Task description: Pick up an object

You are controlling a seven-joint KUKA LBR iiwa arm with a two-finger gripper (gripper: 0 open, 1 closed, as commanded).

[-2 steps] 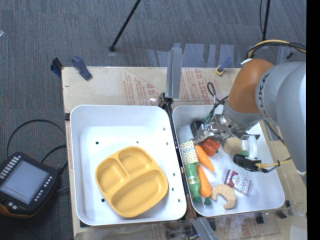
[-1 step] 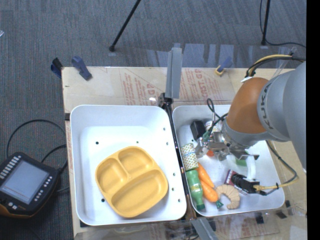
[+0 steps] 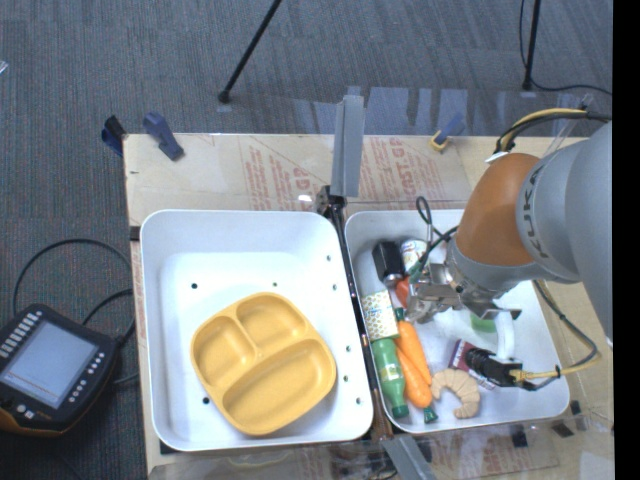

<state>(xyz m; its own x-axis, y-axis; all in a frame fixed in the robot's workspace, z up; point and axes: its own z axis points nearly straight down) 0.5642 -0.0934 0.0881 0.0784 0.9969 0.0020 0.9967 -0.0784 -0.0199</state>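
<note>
While the grey arm with its orange band [image 3: 505, 213] reaches in from the right side of the frame, its gripper [image 3: 428, 303] hangs low over the upper middle of the right white bin [image 3: 552, 353]; I cannot tell its state. Just below and left of it lie an orange carrot [image 3: 414, 360] and a green bottle [image 3: 387, 368] with a patterned label, side by side along the left wall of this bin. A dark cylinder [image 3: 387, 261] and a small can [image 3: 412, 256] lie near the upper left corner of the bin. A tan croissant-shaped toy [image 3: 462, 390] rests at the lower edge. The left white bin [image 3: 165, 253] holds a yellow divided plate [image 3: 264, 360]. At the lower left of the frame, a control pendant [image 3: 48, 366] lies beside the worktop [image 3: 230, 173].
</note>
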